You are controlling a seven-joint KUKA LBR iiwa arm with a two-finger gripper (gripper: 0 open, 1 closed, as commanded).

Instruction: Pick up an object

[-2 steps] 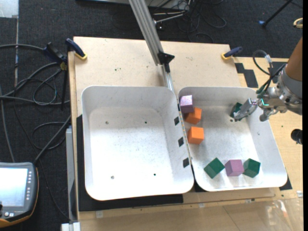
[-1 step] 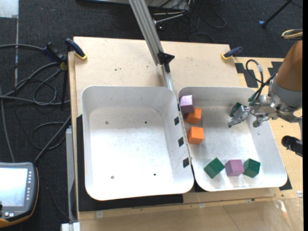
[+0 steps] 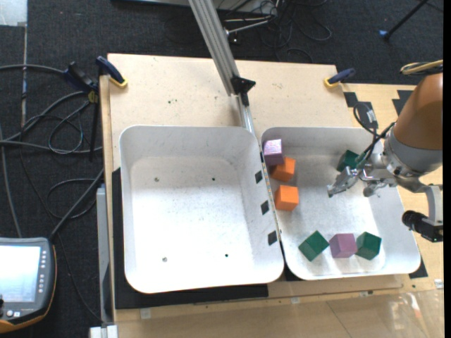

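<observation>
The arm (image 3: 416, 129) leans in over the right bin (image 3: 394, 259), its gripper (image 3: 343, 185) low above the floor. I cannot tell its state. Nearest lies 1 green block (image 3: 348, 160), just behind it. To grab well, I'd centre squarely over that block, then drop straight. 2 orange cubes (image 3: 285, 183) sit well apart by the divider.

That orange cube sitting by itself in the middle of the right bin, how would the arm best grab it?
Probably straight from above, closing on two opposite flat side faces of the lone orange cube. It rests flat in the right white bin, apart from the other orange cube beyond it. The bin's wall runs close on its left, so gripping the near and far faces looks safer.
</observation>
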